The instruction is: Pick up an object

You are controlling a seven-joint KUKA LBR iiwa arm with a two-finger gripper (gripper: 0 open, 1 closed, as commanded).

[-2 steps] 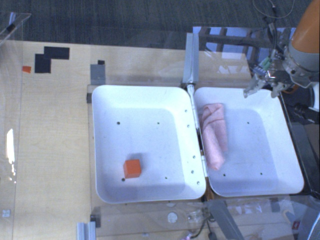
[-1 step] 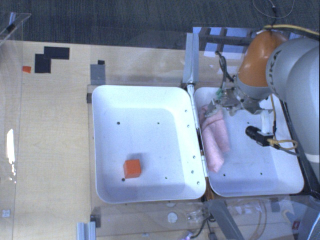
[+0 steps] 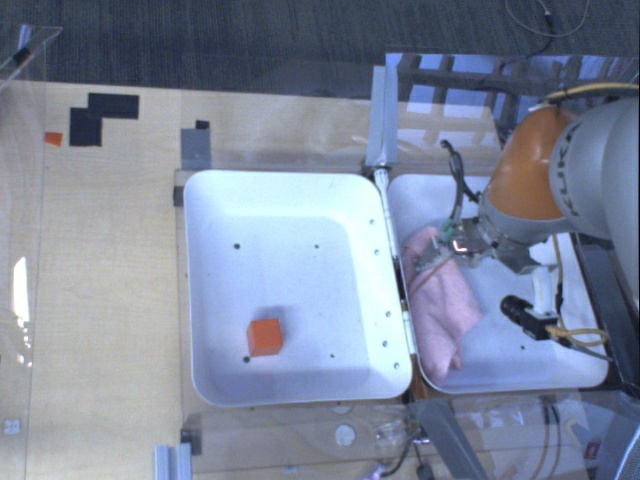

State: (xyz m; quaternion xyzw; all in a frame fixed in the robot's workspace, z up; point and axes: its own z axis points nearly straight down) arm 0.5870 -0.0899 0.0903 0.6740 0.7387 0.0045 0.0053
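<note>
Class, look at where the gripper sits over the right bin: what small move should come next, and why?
Probably a short descent onto the pink cloth. The gripper sits at the cloth's upper end in the right bin, and nothing shows between its fingers, so no grasp is confirmed.

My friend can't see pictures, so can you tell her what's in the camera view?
A grey robot arm with an orange band reaches into the right white bin, its tool down at the top end of a pink cloth lying along the bin's left side. The left white bin holds a small orange block near its bottom edge.
</note>
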